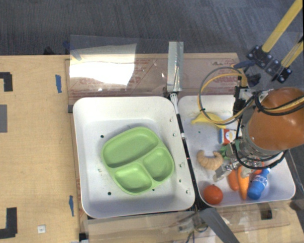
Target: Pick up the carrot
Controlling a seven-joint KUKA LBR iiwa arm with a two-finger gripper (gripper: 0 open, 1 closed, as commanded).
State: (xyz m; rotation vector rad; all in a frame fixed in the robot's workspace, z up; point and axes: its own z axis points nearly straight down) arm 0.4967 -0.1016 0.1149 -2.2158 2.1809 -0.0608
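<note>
The orange carrot lies near the front of the right bin, pointing toward the bin's front wall. My gripper hangs low directly over the carrot's upper end and hides that end. The arm's orange band and its cables cover the bin's right half above it. From this angle I cannot make out whether the carrot is gripped.
Close around the carrot lie a blue bottle on its right, a red tomato on its left and a tan pastry beside the gripper. A banana lies further back. The left bin holds a green divided plate.
</note>
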